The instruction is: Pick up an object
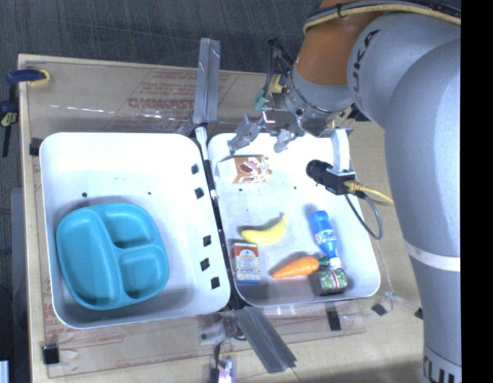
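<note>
Bulky grey arm point(414, 94), orange band point(330, 50) above wrist, dark lettering, yellow and black cables, metallic fingers point(240, 136)

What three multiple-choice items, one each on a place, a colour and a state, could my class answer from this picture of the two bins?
1. Where does the divided tray lie?
A. left bin
B. right bin
C. on the bench

2. What colour is the bottle?
A. red
B. blue
C. green

3. How do the gripper fingers stand?
A. shut on the banana
B. shut on the carrot
C. open, holding nothing

Answers: 1 A, the tray sits in the left bin. 2 B, its body is blue. 3 C, the fingers are spread above the right bin, while the banana and carrot lie on its floor.
</note>
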Motion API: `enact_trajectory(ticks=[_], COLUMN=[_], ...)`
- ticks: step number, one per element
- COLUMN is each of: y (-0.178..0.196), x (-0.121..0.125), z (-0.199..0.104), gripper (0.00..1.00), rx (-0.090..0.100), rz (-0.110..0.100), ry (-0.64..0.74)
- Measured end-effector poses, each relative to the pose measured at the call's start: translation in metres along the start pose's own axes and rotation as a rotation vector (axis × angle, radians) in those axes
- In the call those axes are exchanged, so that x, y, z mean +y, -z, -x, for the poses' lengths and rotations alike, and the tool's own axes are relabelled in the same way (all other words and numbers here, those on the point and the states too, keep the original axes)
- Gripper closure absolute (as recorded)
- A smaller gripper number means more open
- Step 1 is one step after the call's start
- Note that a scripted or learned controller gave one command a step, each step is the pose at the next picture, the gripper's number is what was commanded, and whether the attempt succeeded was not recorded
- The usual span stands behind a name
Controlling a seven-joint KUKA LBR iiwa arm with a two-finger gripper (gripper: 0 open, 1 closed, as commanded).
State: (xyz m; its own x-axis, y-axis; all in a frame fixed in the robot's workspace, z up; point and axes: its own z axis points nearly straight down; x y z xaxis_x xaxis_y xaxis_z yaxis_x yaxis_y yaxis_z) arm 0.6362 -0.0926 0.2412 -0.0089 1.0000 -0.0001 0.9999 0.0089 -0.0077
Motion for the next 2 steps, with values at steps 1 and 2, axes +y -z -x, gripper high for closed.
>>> enact_trajectory(ticks=[1,2], y=[-0.135,-0.150], x=[-0.024,0.018], z=[0.022,0.026], gripper=[0.00,0.00], rx=[0.000,0.003], rz=[0.002,-0.015], ry=[-0.132,-0.187])
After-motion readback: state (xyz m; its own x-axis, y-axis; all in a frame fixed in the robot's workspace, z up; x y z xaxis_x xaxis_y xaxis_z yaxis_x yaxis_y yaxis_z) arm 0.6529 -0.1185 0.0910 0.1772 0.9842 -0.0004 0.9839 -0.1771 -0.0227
